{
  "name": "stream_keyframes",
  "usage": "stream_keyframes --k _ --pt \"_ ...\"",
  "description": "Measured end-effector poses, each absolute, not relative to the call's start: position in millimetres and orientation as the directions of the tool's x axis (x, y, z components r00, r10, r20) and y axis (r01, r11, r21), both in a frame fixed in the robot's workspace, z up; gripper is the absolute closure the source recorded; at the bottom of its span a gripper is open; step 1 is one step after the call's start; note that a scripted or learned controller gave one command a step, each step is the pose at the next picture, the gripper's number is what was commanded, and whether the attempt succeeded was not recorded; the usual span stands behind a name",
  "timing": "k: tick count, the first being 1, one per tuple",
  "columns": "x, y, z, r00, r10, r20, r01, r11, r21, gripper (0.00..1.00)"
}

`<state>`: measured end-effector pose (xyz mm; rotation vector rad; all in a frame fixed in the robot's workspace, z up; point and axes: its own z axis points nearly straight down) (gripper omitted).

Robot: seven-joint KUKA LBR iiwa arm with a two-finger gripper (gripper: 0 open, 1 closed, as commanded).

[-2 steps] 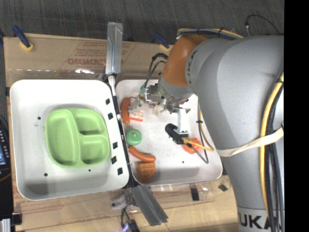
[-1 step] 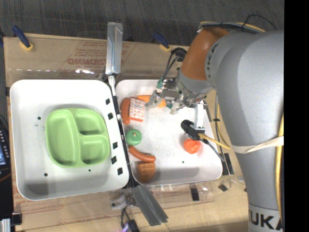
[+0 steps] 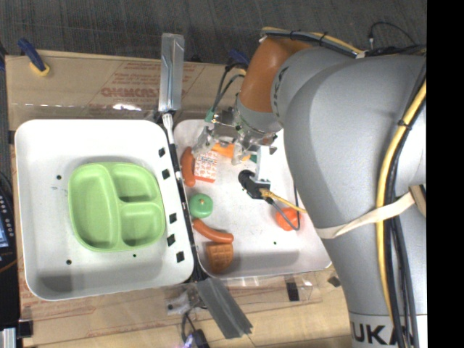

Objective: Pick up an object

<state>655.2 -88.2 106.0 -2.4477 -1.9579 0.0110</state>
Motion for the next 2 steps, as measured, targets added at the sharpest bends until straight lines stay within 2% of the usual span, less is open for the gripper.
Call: stream_keyframes --k 1,2 --pt "609.4 -107.9 96.3 0.184 0.983 0.004 0.983 -0.184 0.006 0.00" --pt "609.2 -106.8 103.7 0.179 0.984 0.004 0.984 -0.179 0.000 1.00"
